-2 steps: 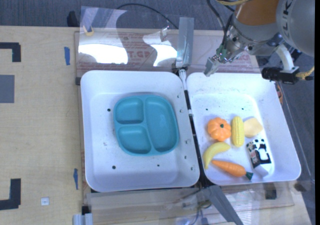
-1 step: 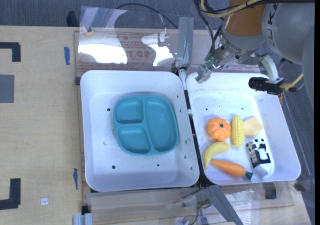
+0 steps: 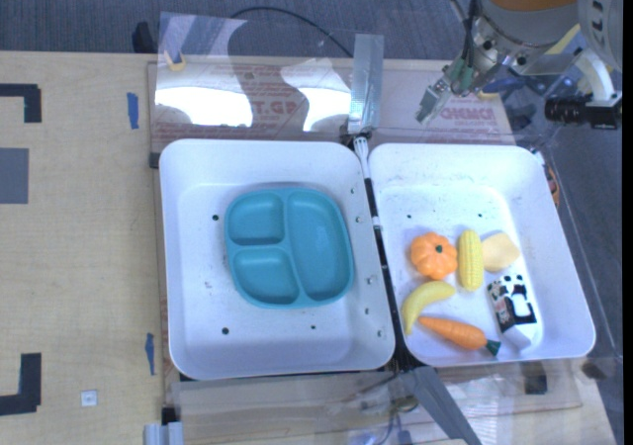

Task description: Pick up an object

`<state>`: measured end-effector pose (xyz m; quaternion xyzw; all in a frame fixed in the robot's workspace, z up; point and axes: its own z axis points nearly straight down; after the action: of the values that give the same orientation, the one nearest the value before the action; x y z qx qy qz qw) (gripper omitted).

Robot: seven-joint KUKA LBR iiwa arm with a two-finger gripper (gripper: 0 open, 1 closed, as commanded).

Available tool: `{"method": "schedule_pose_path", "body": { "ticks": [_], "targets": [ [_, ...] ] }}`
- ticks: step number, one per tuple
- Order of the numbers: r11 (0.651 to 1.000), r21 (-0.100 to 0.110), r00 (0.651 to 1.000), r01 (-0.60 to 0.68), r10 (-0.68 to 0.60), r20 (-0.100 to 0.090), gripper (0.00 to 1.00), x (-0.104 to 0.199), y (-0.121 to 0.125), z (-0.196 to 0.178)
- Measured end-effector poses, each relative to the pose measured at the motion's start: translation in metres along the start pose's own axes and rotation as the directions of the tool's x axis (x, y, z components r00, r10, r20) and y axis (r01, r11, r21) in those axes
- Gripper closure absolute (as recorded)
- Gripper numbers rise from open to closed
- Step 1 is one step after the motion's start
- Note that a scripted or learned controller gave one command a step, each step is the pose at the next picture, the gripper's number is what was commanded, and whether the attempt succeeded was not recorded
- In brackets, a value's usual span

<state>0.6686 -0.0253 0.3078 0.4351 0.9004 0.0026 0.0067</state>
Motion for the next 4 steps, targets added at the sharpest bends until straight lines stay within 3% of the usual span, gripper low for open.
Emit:
{"method": "schedule_pose_path", "body": {
  "ticks": [1,2,3,4],
  "targets": [
    [1.0,0.014,1.0,-0.018,0.018,-0.014,1.0,0.067,0.018,0.08],
    [0.979,0.0,0.979,0.202,-0.202,-0.002,1.0,0.05,0.037,0.007],
    [0.878,0.004,0.878,0.479,-0.479,-0.015,1.0,0.1,0.048,0.054],
    [0.879,-0.002,0.879,0.477,-0.477,-0.006,1.0,0.099,0.05,0.041]
  ]
}}
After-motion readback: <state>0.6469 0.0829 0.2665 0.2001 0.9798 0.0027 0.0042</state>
